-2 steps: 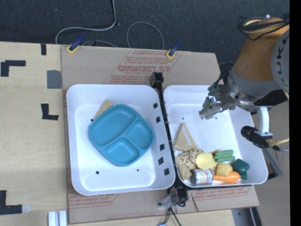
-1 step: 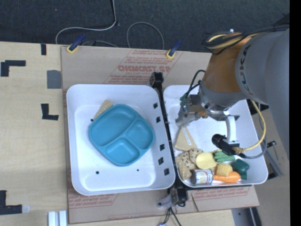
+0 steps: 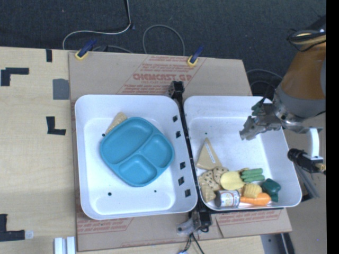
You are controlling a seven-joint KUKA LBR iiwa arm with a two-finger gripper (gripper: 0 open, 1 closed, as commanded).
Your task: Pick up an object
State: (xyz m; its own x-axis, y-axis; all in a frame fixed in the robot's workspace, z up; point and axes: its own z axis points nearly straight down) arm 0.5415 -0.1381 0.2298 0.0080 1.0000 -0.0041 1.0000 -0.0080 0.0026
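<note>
Toy food [image 3: 238, 184] lies heaped in the right bin's [image 3: 275, 157] near corner, the carrot's long axis running left-right. I see a blue tray [image 3: 139, 151] in the left bin [image 3: 87, 142], cardboard on the table. My end effector [image 3: 249, 131] hangs above the right bin; grip state unclear.

Two white bins sit side by side: the left bin [image 3: 85, 157] and the right bin [image 3: 275, 157]. Left of the divider between them lies one blue divided plate [image 3: 137, 151], with one tan wedge [image 3: 115, 123] peeking from under its upper edge. Right of the divider, in the right bin, are one pale wedge [image 3: 208, 155], one speckled cracker-like piece [image 3: 208, 181], one yellow round item [image 3: 231, 181], one green vegetable [image 3: 252, 174], one orange carrot [image 3: 255, 199], one dark green piece [image 3: 271, 186], and one small can [image 3: 228, 199]. Two clamps [image 3: 83, 52] hold the cardboard's far edge.
</note>
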